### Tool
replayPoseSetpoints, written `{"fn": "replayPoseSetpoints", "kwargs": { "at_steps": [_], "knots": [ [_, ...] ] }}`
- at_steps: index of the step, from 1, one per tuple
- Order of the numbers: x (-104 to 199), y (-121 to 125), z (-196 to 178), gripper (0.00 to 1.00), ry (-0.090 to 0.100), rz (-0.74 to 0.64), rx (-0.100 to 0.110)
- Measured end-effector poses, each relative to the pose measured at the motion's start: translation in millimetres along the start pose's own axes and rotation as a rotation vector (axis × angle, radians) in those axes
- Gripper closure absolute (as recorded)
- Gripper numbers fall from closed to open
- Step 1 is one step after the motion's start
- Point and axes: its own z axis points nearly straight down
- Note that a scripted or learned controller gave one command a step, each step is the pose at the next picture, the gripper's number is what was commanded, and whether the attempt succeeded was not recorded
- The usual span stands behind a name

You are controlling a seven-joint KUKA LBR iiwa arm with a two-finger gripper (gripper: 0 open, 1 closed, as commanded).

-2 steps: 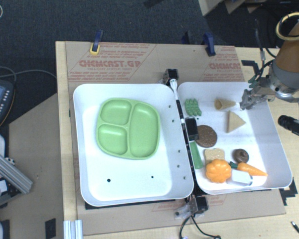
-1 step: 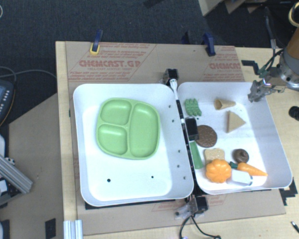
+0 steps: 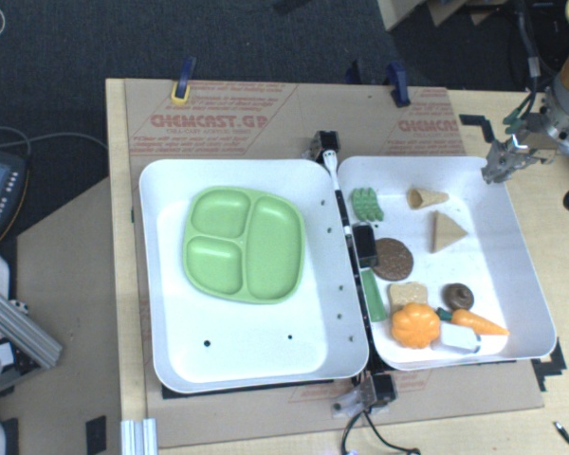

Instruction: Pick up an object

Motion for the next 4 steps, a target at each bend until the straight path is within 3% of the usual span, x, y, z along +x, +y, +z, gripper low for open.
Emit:
{"fn": "replayPoseSetpoints", "kwargs": {
  "at_steps": [2,3,4],
  "knots": [
    [93,0,-5,1.0,0.005,-0.005,0.007],
    [148,-13,10,1.0,0.006,-0.004,0.01],
    [162,-4,2,1.0,0.003,-0.001,0.004]
  ]
}}
